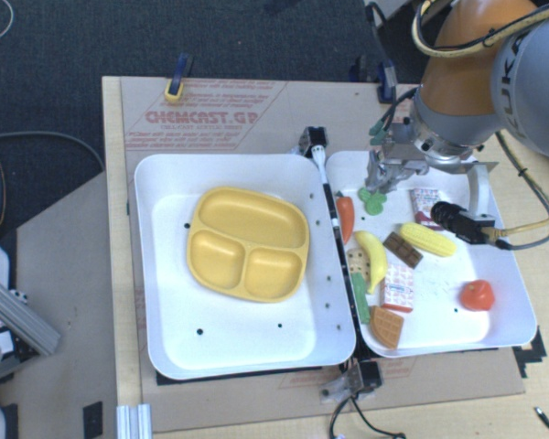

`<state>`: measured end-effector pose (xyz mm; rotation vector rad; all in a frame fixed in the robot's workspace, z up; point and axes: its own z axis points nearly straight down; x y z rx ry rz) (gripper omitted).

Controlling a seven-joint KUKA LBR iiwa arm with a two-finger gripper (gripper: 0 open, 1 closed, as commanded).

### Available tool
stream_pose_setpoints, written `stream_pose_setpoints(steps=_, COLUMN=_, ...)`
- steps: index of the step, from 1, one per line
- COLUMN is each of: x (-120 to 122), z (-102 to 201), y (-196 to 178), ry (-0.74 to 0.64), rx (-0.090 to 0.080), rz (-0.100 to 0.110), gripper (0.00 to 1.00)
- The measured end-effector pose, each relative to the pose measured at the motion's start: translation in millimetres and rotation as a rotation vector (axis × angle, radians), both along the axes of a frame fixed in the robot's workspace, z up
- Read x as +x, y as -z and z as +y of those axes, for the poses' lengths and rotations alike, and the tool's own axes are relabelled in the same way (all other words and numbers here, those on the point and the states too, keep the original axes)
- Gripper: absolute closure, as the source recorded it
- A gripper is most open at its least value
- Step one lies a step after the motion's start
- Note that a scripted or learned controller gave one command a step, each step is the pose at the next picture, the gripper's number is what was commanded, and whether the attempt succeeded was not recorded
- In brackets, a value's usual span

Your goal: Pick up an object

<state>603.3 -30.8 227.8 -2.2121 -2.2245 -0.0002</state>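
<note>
My gripper (378, 183) hangs over the back left part of the right bin (503, 323). A small green item (374, 202) lies right at its tip; whether it is gripped is hidden. Close by in this bin are an orange carrot (346, 218), a banana (374, 257), a yellow corn cob (427, 240), a brown block (403, 249) and a red tomato (477, 294).
The right bin also holds a white and red packet (399, 288), a second packet (425, 199), a green stick (360, 298) and a brown toast piece (388, 326). A yellow divided plate (248, 243) lies in the left bin (160, 273).
</note>
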Motion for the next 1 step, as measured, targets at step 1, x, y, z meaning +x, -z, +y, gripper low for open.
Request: stream_pose_setpoints(steps=1, x=-13.4, z=46.7, y=10.0, ry=0.001, rx=-0.001, rz=0.002, gripper=1.00)
